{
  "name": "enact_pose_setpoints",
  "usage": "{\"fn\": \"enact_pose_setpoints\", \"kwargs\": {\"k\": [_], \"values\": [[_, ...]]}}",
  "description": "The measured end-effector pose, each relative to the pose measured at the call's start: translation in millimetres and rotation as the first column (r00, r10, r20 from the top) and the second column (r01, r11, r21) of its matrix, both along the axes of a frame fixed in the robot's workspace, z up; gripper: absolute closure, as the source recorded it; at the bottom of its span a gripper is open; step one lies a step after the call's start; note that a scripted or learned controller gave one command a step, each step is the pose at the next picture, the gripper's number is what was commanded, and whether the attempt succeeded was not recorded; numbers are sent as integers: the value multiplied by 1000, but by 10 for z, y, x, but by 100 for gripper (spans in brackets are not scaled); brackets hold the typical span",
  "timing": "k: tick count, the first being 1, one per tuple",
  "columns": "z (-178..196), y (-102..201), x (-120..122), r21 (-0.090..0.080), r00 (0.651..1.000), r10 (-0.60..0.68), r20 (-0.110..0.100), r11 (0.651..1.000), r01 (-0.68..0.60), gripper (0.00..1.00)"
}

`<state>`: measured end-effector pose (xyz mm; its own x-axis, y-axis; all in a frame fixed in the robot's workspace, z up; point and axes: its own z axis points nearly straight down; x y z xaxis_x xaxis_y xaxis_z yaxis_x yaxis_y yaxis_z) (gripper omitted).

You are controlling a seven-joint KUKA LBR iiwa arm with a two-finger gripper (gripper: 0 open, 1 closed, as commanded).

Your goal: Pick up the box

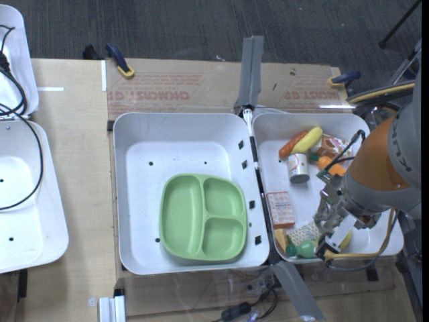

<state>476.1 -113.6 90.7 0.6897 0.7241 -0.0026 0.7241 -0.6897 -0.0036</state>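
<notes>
The box (281, 209) is a small flat red and white carton lying near the left wall of the right bin (267, 154). My gripper (327, 225) hangs low over the bin's front right part, to the right of the box and apart from it, above a pale mesh item (305, 233). Nothing shows between the fingers. The grey arm with its orange band (375, 163) comes in from the right and covers that side of the bin.
A green divided plate (203, 216) lies in the left bin (134, 180). In the right bin are a can (298, 168), a yellow banana (308, 139), an orange carrot (292, 146), a green toy (301, 249) and other small items at the back right.
</notes>
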Motion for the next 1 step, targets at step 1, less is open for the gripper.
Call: {"fn": "enact_pose_setpoints", "kwargs": {"k": [1], "values": [[-2,0,-1,0,1000,0,0,1000,0,0]]}}
